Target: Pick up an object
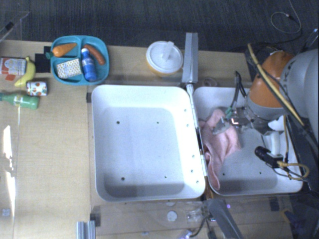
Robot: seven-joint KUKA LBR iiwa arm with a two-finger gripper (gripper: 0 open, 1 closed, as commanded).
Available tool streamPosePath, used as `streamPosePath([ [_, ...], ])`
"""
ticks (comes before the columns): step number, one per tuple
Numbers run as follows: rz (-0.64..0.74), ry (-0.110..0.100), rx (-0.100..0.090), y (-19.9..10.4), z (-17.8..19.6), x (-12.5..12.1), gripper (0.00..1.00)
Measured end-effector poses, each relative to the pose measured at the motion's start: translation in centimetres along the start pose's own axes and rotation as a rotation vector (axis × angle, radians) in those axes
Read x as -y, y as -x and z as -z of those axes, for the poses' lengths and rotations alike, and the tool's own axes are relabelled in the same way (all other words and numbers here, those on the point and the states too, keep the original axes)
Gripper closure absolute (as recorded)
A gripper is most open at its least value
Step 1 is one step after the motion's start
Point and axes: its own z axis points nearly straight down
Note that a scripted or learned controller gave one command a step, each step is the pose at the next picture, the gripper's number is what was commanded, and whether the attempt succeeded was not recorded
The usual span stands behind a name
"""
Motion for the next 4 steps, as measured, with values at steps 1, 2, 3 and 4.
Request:
streamPosePath([
  [1,0.119,0.009,0.003,-0.2,-0.5,-0.9,0.0],
  [2,0.128,0.01,0.004,2.5,-0.5,2.2,0.0],
  [3,0.156,0.012,0.004,4.3,-0.4,5.1,0.0],
  [4,0.157,0.012,0.004,4.3,-0.4,5.1,0.0],
])
